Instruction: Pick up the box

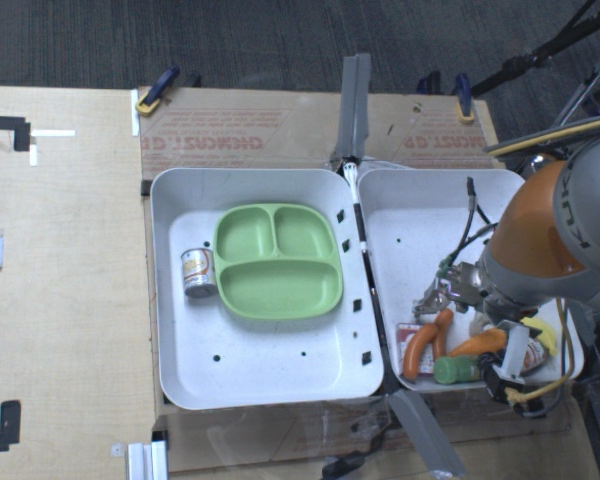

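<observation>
Several toys crowd the near corner of the right bin: a green cylinder, a reddish sausage and an orange carrot. What I take to be the box is a flat red and white thing lying on the floor by the bin's left wall, partly under the sausage. I read it as the box, not as a certainty.

Just beyond it hangs the gripper, low over the pile, with the arm reaching in from the right. Whether it is open or closed I cannot tell from this slant, and I see nothing held in it.

To do this well, I would want the approach to come down on the box's bare edge near the wall, clear of the sausage, and to grip across its narrow side. The wall leaves little room, so a clean, straight descent matters.

Farther left, the other bin holds a green divided plate and a small can just beside it.
</observation>
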`<act>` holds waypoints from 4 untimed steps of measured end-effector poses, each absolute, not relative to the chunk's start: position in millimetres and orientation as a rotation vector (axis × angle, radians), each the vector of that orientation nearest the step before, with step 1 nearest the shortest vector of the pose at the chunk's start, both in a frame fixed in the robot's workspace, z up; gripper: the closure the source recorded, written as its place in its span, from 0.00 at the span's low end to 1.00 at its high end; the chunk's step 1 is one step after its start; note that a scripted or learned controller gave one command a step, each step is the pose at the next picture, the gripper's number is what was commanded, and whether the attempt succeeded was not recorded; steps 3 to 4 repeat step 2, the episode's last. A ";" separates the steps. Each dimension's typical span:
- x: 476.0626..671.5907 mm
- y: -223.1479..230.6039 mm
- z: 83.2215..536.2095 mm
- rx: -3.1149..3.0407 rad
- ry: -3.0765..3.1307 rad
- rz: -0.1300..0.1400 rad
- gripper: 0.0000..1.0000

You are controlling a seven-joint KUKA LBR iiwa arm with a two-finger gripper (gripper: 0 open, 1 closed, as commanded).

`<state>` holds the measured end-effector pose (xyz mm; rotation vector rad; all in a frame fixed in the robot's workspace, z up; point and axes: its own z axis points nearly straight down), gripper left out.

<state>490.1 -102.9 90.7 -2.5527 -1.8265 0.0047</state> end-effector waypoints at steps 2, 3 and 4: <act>505.8 -91.9 190.6 -2.704 -1.596 0.008 0.00; 505.8 -91.9 190.6 -2.704 -1.596 0.008 0.00; 505.8 -91.9 190.6 -2.704 -1.596 0.008 0.00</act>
